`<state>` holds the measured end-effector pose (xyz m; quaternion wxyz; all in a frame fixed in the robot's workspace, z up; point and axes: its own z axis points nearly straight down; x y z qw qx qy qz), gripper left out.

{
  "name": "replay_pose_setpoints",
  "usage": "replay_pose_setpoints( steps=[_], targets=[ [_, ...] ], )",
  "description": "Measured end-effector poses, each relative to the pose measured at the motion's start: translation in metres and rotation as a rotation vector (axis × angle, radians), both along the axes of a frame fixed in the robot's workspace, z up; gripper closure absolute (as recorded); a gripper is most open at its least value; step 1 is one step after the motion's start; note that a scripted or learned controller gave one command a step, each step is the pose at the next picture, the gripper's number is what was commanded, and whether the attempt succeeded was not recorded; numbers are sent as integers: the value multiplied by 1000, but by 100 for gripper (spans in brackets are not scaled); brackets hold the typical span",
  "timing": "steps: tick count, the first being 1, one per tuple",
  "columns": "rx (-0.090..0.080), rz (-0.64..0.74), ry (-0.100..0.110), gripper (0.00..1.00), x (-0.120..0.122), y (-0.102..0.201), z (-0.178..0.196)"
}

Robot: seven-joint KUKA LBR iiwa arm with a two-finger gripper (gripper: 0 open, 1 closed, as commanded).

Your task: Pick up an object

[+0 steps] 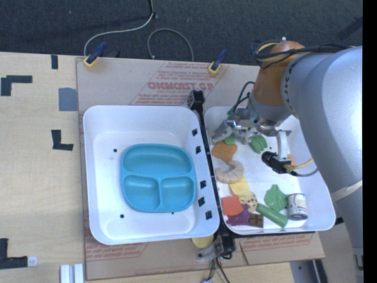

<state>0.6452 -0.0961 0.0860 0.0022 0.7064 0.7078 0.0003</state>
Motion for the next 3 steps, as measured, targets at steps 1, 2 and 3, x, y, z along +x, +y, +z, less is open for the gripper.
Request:
replay_pose_setpoints(
  steps=[1, 2, 3],
  targets=[
    [0, 0, 0, 0, 0, 0, 0],
    [-1, 1, 1, 100, 0, 0, 10],
    [5, 2, 3, 100, -50, 44, 103]
  ],
)
